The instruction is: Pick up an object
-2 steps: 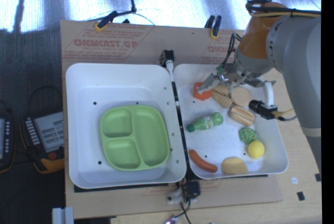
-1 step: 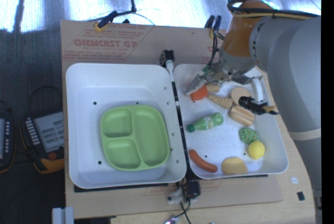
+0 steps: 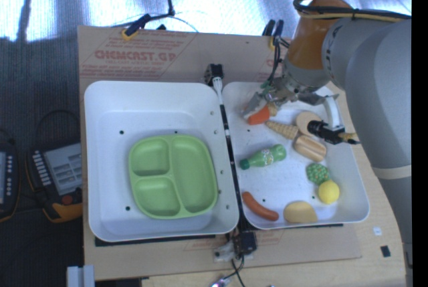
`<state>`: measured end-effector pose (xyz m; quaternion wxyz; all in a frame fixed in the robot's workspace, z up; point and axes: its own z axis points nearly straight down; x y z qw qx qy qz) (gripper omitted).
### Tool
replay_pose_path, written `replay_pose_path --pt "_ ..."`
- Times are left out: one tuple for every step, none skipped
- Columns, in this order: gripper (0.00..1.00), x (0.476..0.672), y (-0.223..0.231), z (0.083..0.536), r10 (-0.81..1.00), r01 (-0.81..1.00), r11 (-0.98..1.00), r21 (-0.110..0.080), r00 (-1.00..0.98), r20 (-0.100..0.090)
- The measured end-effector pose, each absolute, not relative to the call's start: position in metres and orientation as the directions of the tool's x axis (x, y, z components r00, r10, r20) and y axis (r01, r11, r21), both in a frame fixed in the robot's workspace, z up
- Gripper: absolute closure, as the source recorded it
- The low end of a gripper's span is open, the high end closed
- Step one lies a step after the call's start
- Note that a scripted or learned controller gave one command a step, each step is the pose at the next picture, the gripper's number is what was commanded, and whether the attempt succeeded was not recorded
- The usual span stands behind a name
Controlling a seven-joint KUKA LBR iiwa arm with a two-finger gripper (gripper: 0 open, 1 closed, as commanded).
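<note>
The gripper [image 3: 262,104] hangs over the right bin [image 3: 354,209], its fingers spread narrowly just above an orange carrot [image 3: 258,116]; contact is unclear. Below the carrot lie a cone [image 3: 282,128], green bottle [image 3: 264,158], sausage [image 3: 259,206] and lemon [image 3: 328,191]. A green tray [image 3: 172,175] sits in the left bin [image 3: 107,105]. The cardboard [image 3: 134,57] reads "CHEMCAST".

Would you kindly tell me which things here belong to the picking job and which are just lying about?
Job in hand:
- gripper, down in the right bin
- orange carrot right at its tip
- other pickable toys: green bottle, ice cream cone, sausage, lemon

Lying about:
- green divided plate in the left bin
- cardboard sheet under the bins
</note>
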<state>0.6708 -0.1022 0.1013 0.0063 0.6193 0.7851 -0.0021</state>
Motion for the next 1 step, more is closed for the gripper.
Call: replay_pose_path --pt "1.00 0.6681 -0.0368 0.1841 0.960 0.960 -0.281 -0.001 0.281 -0.002"
